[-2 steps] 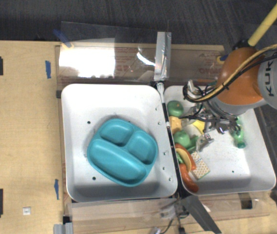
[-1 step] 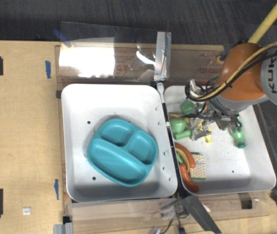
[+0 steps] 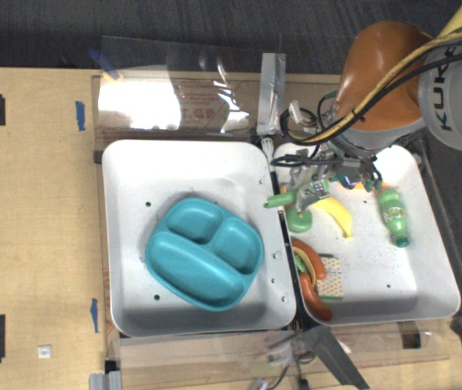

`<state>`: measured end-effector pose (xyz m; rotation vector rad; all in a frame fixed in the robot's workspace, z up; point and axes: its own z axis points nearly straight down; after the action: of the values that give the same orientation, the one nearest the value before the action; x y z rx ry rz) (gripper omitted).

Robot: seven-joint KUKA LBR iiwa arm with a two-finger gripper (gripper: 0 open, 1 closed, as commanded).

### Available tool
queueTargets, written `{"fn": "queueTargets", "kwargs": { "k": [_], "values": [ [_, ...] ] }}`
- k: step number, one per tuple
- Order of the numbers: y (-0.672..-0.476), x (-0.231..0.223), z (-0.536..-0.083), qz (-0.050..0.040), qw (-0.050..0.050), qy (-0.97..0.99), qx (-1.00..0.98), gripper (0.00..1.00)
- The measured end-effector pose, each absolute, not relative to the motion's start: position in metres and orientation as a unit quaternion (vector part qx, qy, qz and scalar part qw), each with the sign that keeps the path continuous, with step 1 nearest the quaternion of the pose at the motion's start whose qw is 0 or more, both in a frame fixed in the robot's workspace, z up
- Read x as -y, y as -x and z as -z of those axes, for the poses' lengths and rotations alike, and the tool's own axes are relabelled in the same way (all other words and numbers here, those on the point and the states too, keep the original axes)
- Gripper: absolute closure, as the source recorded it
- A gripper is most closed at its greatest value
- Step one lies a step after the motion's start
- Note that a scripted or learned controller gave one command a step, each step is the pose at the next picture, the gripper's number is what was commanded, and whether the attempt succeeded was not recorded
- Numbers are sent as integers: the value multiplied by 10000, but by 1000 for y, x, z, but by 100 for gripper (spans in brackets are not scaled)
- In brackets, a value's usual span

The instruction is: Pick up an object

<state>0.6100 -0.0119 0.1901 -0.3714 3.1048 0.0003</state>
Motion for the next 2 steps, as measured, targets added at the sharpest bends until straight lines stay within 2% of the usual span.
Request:
{"fn": "queueTargets", "kwargs": {
  "k": [1, 2],
  "values": [
    [-669, 12, -267, 4, 64, 1470, -9891, 100],
    [-670, 10, -277, 2, 94, 1474, -9890, 100]
  ]
}}
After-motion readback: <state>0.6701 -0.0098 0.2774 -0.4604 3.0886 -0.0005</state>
